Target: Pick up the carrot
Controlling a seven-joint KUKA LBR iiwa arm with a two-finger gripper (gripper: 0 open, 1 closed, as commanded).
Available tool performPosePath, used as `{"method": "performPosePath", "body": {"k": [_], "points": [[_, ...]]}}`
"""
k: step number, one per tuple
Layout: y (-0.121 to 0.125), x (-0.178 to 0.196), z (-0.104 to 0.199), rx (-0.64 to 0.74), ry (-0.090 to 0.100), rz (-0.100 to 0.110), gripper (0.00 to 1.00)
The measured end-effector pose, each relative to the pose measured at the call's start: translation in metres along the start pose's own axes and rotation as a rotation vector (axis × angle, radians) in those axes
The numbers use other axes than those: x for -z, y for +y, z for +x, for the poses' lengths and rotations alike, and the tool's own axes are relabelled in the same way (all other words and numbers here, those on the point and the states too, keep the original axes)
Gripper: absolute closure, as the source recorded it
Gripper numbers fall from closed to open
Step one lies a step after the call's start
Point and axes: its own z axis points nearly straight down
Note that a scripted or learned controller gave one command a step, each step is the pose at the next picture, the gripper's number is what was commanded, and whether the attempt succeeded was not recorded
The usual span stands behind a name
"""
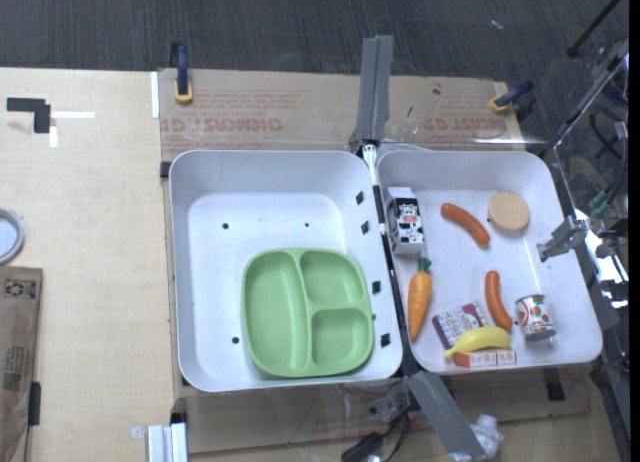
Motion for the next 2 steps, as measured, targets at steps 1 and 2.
{"method": "performPosePath", "body": {"k": [1,2], "points": [[0.026,-0.055,-0.007,0.049,0.0,-0.001,0.0],[0.1,-0.091,0.054,-0.015,0.0,-0.003,0.0]]}}
